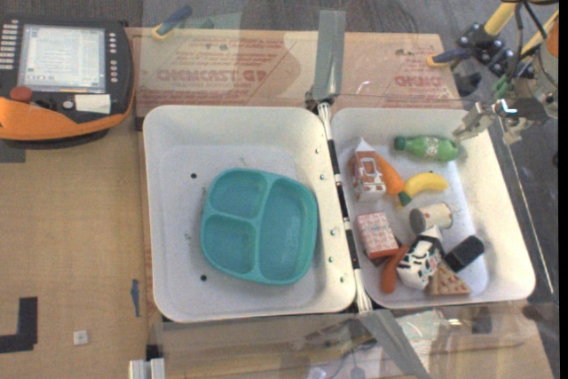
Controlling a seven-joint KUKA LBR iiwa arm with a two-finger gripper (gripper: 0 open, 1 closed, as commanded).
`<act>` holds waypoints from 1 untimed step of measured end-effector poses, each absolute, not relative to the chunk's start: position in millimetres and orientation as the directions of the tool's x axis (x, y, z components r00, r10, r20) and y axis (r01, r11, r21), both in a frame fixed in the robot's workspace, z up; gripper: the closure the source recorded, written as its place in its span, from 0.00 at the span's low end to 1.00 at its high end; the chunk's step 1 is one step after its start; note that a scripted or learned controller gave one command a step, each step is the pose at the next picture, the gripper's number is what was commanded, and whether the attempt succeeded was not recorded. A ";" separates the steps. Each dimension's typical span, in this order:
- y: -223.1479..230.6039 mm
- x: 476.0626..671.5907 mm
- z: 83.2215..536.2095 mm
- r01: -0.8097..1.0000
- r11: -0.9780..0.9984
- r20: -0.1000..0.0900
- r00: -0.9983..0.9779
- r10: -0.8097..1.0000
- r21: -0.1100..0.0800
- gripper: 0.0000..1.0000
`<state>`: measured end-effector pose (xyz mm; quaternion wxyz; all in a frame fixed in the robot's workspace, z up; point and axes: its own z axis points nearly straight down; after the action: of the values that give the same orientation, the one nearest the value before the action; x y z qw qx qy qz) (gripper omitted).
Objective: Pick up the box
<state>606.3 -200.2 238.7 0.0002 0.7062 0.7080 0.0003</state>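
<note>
A small pink box lies flat in the right bin, near its left wall. Beyond it lies a brown and white carton with a carrot against it. My gripper hangs over the bin's far right corner, just right of a green bottle. It is well away from the pink box and nothing shows between its fingers.
Around the pink box lie a banana, a small cup, a cow-patterned toy, a black block, a pizza slice and a red sausage. The left bin holds a teal divided plate. A teach pendant rests at far left.
</note>
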 end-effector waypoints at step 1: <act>-179.7 513.7 86.8 0.995 -0.102 0.001 0.102 0.995 0.002 0.00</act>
<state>513.7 -179.7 86.8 0.0003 0.7423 0.6701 0.0009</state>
